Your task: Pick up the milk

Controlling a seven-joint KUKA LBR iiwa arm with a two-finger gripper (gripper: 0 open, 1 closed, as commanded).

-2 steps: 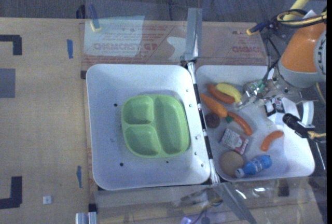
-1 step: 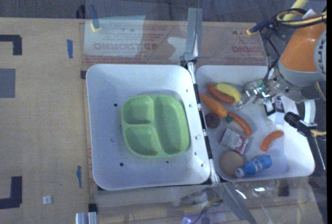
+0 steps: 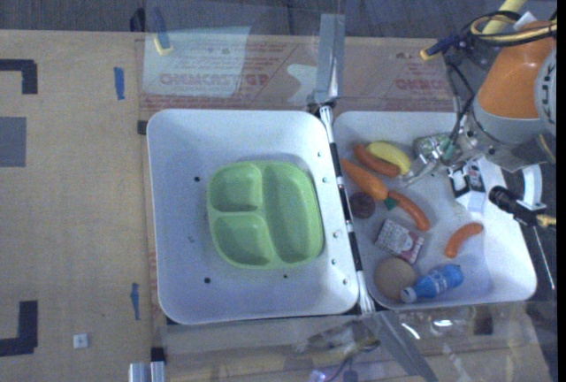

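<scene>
The milk (image 3: 398, 239) looks like a small pink-and-white carton lying on its side in the middle of the right bin (image 3: 517, 270). My gripper (image 3: 431, 157) hangs over the back of that bin, beside a yellow banana (image 3: 389, 156). It is well behind the carton and apart from it. The grey arm with its orange band (image 3: 517, 80) comes in from the upper right.
Around the carton lie two orange carrots (image 3: 366, 180) (image 3: 409, 210), a dark round fruit (image 3: 363, 205), a brown potato (image 3: 393, 276), a blue bottle (image 3: 435, 281) and an orange sausage (image 3: 463, 239). The left bin (image 3: 177, 194) holds a green divided plate (image 3: 263, 214).
</scene>
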